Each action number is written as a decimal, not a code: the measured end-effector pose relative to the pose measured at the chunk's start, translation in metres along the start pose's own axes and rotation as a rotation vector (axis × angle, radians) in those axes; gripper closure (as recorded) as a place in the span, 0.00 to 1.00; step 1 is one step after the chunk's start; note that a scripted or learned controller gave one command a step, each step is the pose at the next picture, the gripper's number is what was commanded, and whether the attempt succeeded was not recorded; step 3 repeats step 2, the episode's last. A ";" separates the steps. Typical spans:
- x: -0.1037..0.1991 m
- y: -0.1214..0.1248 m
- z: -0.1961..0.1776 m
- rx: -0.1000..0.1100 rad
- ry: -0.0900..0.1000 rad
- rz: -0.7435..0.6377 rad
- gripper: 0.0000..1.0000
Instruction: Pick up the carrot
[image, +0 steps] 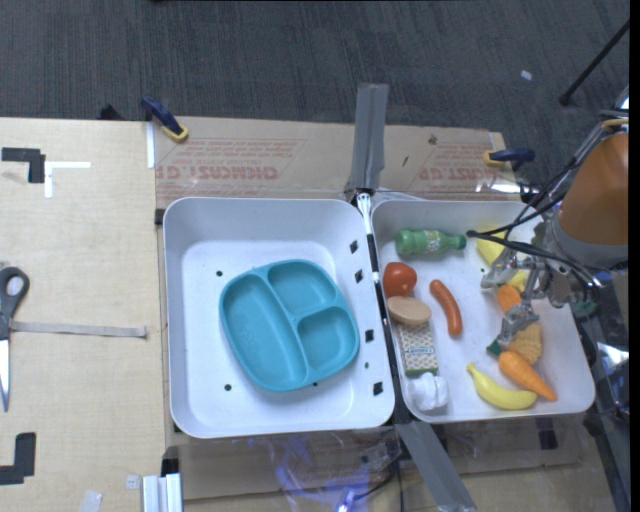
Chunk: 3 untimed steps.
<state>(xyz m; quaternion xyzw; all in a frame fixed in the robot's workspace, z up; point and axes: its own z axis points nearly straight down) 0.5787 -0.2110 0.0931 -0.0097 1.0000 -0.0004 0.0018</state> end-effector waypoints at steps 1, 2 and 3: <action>0.036 -0.009 -0.001 0.001 -0.002 0.184 0.00; 0.033 -0.008 -0.012 0.003 -0.009 0.180 1.00; 0.033 -0.008 -0.012 0.003 -0.009 0.180 1.00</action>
